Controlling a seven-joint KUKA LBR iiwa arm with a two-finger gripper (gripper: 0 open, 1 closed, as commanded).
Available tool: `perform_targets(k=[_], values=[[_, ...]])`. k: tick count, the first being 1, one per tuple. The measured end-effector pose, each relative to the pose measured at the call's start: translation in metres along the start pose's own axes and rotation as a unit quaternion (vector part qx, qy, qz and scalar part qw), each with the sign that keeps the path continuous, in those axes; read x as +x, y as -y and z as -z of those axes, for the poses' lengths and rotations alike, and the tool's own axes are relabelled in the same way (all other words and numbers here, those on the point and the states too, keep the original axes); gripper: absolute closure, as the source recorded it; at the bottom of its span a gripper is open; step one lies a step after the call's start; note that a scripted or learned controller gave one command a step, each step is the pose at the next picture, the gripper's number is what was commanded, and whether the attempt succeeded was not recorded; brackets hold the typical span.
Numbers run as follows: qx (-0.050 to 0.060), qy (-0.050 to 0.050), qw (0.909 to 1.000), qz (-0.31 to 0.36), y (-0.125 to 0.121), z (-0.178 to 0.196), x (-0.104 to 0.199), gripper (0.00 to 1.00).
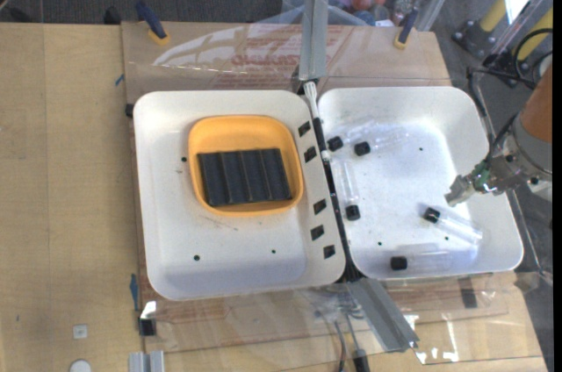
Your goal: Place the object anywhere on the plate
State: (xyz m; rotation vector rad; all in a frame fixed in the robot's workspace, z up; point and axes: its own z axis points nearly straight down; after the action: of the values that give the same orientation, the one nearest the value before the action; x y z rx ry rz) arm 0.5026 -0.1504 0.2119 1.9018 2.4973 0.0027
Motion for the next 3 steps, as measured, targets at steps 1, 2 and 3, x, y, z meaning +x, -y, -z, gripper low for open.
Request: perform_targets(k=[1, 2, 3], values=[[0.001, 0.0, 0.9996, 0.028, -0.051, -0.015, -0.023, 1.0], [0.001, 0.0, 0.9996, 0.029, -0.051, -0.015, -0.023, 0.0], [0.001, 0.0, 0.9998, -0.019, -0.09, 0.001, -0.094, 0.0]])
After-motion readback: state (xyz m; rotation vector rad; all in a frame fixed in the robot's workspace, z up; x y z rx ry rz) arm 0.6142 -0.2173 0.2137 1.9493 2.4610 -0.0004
